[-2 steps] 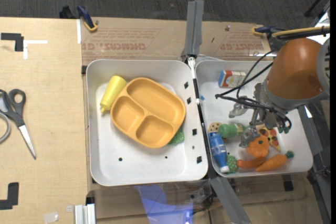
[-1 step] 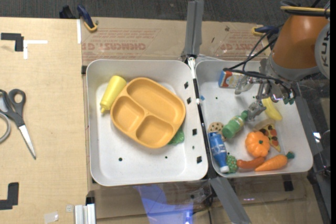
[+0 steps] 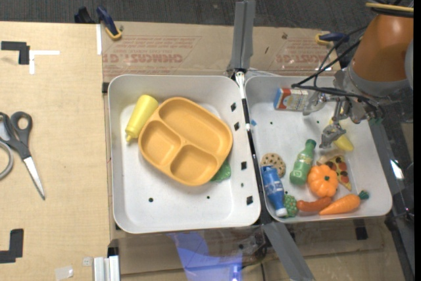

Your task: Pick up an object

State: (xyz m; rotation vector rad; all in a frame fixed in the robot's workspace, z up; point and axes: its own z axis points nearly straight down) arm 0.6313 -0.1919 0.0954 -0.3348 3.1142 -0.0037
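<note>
Hanging over the right half of the right bin (image 3: 289, 131), toward its far right corner: the gripper (image 3: 332, 135), reaching in past the bin's right edge. Not showing clearly enough to tell whether the jaws are spread or pressed together. Lying just beside the gripper's tip, on its right: a small yellow piece (image 3: 345, 143), too small to tell its long axis or whether it is being touched.

Leaving open floor in the middle and near the left wall of the right bin; crowding along the near edge. Standing by the far edge: a red, white and blue carton (image 3: 288, 99). Lying in the middle with its cap pointing to the far edge, slightly tilted right: a green bottle (image 3: 302, 162). Sitting just right of it: an orange pumpkin (image 3: 322, 181), with a pizza slice (image 3: 339, 168) beside it. Resting near the left wall: a cookie (image 3: 271, 161) and a blue bottle (image 3: 273, 189), long axis running far to near. Lying along the near edge, tip pointing left: a carrot (image 3: 342, 204), next to a brown sausage (image 3: 313, 206).

Filling most of the left bin (image 3: 128, 210): an orange divided plate (image 3: 185, 140), overlapping a yellow bottle (image 3: 139, 116) at its far left and a green item (image 3: 223, 172) at its near right. Leaving the left bin's near strip bare.

Lying near the bench's (image 3: 59, 207) left edge: scissors (image 3: 22, 141).
</note>
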